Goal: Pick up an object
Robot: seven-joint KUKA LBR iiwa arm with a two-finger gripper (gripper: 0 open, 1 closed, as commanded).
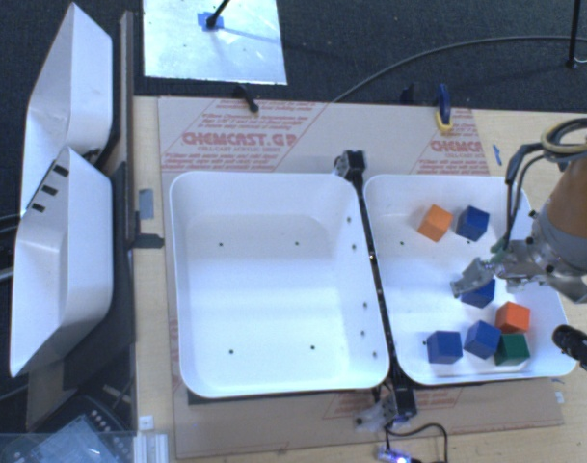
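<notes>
In the right bin (394, 258), where the hand (474, 280) was lowered over a half-hidden blue block (480, 295), its state could not be told, and the small block was judged light, stiff and best gripped across opposite flat sides.
</notes>
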